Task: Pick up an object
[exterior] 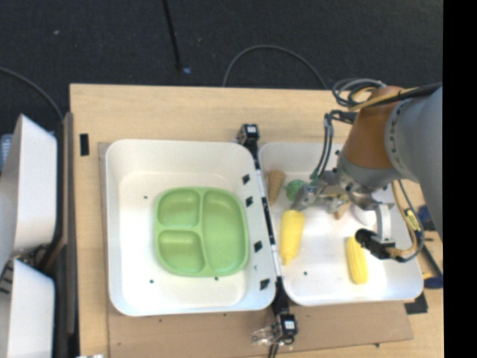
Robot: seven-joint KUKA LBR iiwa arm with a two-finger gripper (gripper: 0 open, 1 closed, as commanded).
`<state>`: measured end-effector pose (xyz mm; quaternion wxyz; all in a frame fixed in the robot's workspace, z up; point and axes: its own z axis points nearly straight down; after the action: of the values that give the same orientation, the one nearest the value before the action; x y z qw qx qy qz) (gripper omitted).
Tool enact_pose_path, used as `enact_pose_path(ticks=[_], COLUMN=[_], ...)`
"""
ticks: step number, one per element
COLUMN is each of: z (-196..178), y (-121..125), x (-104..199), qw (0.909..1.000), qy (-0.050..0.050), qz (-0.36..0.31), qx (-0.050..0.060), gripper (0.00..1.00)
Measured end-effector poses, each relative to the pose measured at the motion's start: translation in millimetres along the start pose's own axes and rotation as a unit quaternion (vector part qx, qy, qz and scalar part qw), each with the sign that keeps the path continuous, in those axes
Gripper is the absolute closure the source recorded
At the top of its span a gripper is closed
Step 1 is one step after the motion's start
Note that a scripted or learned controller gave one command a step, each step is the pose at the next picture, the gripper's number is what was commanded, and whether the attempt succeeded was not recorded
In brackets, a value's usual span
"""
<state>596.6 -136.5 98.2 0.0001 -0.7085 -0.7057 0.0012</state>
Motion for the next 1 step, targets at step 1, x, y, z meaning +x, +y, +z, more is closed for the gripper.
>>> enact_pose_path(ticks=[1], z=[-14.3], y=[1.7], x=[-0.8], qw=[1.0000], qy=[0.000], qz=[0.002], qx=[-0.003], gripper=[1.00])
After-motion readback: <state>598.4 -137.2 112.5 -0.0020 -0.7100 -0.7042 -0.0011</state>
